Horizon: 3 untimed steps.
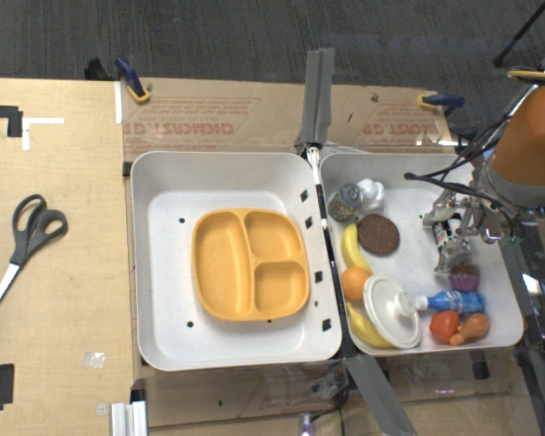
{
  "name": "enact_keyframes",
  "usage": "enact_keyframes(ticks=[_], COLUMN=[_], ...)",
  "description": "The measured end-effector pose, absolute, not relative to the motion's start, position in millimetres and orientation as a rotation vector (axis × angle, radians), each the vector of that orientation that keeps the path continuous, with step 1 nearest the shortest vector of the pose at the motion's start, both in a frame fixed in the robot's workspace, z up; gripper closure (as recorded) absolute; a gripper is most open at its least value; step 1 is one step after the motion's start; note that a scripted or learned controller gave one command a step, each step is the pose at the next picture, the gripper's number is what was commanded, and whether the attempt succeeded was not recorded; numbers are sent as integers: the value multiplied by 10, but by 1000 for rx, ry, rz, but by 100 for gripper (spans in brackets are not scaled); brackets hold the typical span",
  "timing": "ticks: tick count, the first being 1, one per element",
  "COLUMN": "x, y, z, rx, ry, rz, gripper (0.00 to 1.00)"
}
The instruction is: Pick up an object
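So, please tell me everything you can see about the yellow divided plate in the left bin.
The yellow divided plate is a rounded square tray of what looks like smooth plastic, yellow-orange all over. Raised ridges split it into three compartments: a tall one on the left, and two smaller ones stacked on the right. All three hold nothing. It lies flat, right side up, near the middle of the left bin, turned slightly, touching only the white bin floor.

Bright, even overhead light; soft shadows inside white bins (145, 271) (mild glare); far floor dim, perhaps slightly blurred.
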<state>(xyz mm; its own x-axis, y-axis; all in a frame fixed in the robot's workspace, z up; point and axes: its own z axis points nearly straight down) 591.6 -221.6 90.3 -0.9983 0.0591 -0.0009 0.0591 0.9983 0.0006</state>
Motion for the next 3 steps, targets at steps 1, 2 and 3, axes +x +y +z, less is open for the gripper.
enact_keyframes(ticks=[1, 2, 3], x=[6166, 6347, 6062], y=[-1178, -1877, -1335], z=[894, 1800, 902], rx=[180, 389, 451], ry=[3137, 3116, 3108], rz=[3, -1, -1], gripper=[0, 0, 0])
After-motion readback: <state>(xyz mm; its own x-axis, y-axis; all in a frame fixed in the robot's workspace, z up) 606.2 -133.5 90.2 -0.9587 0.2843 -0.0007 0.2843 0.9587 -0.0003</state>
